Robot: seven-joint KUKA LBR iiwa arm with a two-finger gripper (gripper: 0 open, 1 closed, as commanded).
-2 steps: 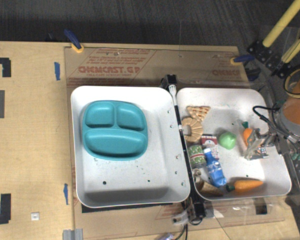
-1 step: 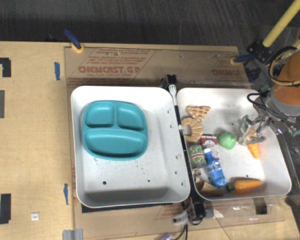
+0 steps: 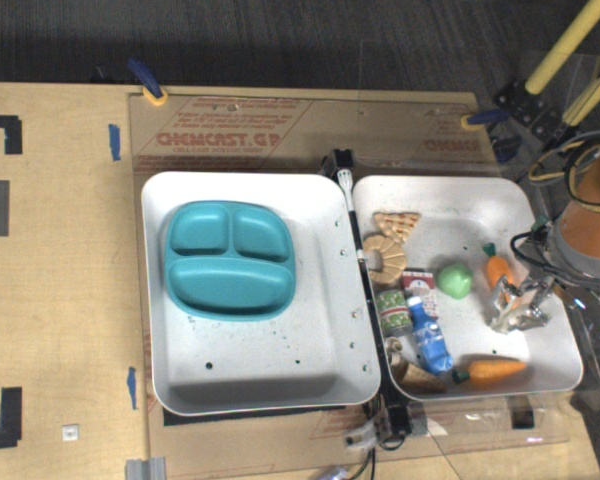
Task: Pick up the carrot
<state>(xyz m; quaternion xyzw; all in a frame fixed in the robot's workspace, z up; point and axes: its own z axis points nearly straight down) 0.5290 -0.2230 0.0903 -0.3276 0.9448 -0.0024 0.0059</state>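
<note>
Camera view from above takes in two white bins side by side: the left bin (image 3: 180, 368) carries one teal divided plate (image 3: 230, 258), the right bin (image 3: 450, 193) a cluster of toys. Two carrots show there. One carrot (image 3: 490, 371), orange with a dark green stem end, lies lengthwise along the bin's near edge, toward its right corner, just beside a blue bottle (image 3: 430, 338). A smaller carrot (image 3: 497, 270) sits near the right edge, by the gripper (image 3: 517, 306); whether its jaws are open I cannot tell. A green ball (image 3: 456, 282) rests mid-bin. Bare floor lies between ball and near-edge carrot.
</note>
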